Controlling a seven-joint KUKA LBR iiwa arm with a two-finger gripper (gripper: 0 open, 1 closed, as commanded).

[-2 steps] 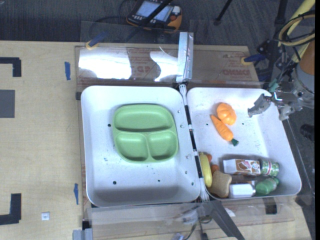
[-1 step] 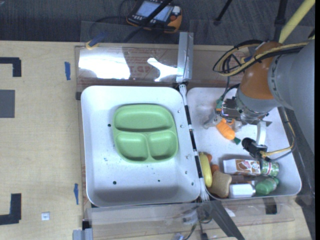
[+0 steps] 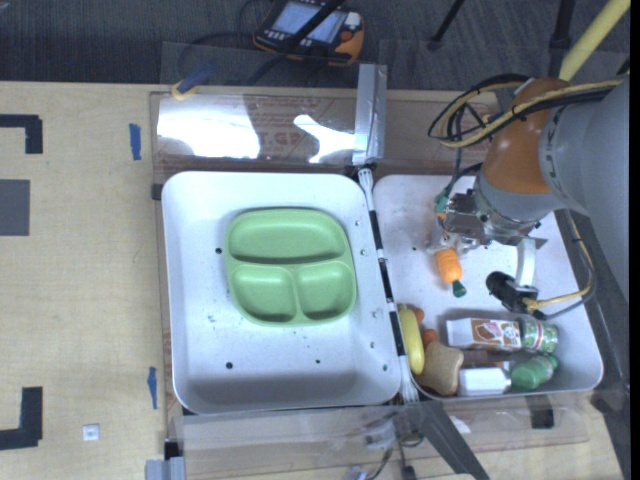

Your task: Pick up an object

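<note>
The left bin (image 3: 190,298) holds a green divided plate (image 3: 292,265), well apart from the arm. In the right bin (image 3: 590,353), a banana (image 3: 411,336) lies against the dividing wall, touching a brown bread-like lump (image 3: 444,367). Above them lies a small toy carrot (image 3: 450,267), orange with a green tip; it looks light, stiff and smooth, best pinched across its thick orange middle. The gripper (image 3: 462,220) hangs just above the carrot, and I cannot tell how it is set or whether it touches. Further right, a bottle (image 3: 500,334) lies on its side; its brown and green label is too blurred to read. A round body like that may roll. Beneath it sit a white tube (image 3: 481,379) and a green piece (image 3: 532,371).
</note>
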